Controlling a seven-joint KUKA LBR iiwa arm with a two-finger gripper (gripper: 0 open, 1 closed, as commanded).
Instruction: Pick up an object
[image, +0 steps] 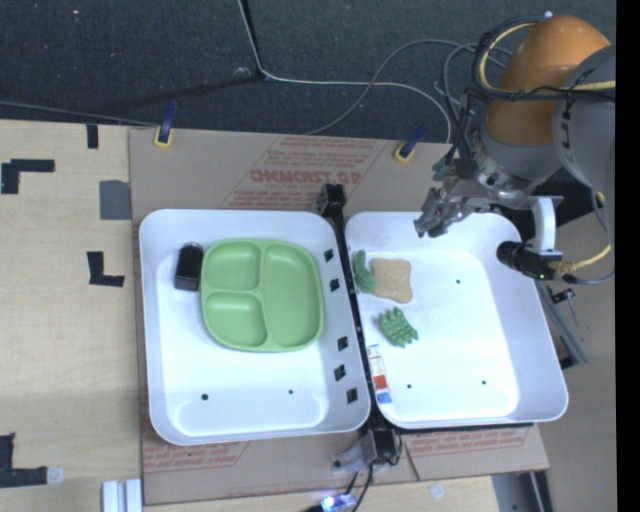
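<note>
A black block (188, 267) and green tray (263, 295) lay centre-left. The tan piece (391, 279) and green toy (398, 326) lay mid-frame. Upper right, the gripper (436, 221) hung empty, fingers seemingly near-closed; it should open, then descend squarely over the tan piece.

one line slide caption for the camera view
Grey arm's gripper hovers over right white bin; tan bread slice below.

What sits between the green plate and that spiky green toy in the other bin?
In the camera view, the bins' meeting rims with black clips lie between the green plate and the spiky green toy.
</note>
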